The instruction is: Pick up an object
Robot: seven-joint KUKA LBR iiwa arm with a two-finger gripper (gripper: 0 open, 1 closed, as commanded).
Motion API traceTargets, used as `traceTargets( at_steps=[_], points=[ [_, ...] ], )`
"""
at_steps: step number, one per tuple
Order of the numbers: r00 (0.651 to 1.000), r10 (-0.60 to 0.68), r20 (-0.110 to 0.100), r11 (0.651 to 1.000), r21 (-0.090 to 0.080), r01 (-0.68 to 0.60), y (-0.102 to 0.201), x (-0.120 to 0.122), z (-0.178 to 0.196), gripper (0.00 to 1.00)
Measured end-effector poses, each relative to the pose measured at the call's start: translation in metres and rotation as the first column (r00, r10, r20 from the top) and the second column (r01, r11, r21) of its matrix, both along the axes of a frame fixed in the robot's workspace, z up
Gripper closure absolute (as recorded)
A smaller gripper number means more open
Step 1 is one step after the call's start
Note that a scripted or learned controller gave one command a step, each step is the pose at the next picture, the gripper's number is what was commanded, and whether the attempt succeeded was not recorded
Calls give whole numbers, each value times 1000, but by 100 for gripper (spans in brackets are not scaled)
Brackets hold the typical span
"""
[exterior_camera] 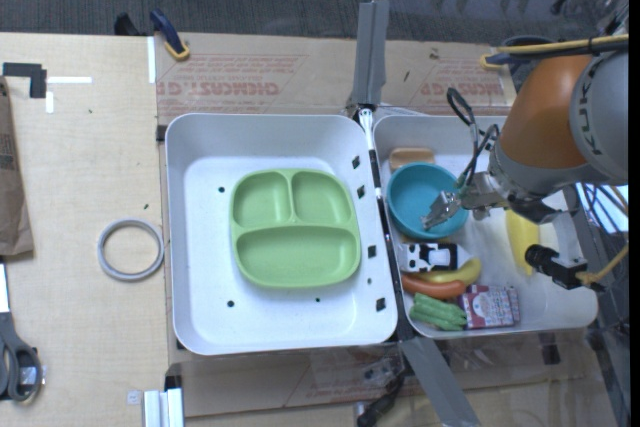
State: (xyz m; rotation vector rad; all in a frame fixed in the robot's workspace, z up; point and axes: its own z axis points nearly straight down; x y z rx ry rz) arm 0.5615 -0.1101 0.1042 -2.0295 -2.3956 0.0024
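Note:
The right bin [560, 315] holds a blue bowl [420, 196], a tan bread-like piece [412, 156], a black-and-white cow-patterned item [429, 258], a banana [453, 271], a red sausage [436, 287], a green pea pod [437, 313], a red-and-white packet [491, 306] and a yellow object [522, 237]. My gripper [441, 210] hangs over the right inner side of the blue bowl, its metal fingers pointing down-left. Nothing shows between them. The arm's orange band [545, 120] covers the bin's back right.
The left bin [190, 245] carries a green three-compartment plate [295, 227]. A grey tape ring [131, 248] lies on the wooden bench to the left, with scissors [18, 365] at the lower left corner. A grey post [370, 55] rises between the bins at the back.

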Motion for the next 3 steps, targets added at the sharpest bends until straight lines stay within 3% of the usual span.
traceTargets(
  at_steps=[1,2,3],
  points=[
    [1000,-19,2,1000,0,19,4,44,-13,0],
    [1000,-27,11,999,-19,27,-6,45,-2,100],
    [997,71,11,997,-9,-71,52,55,91,100]
  ],
)
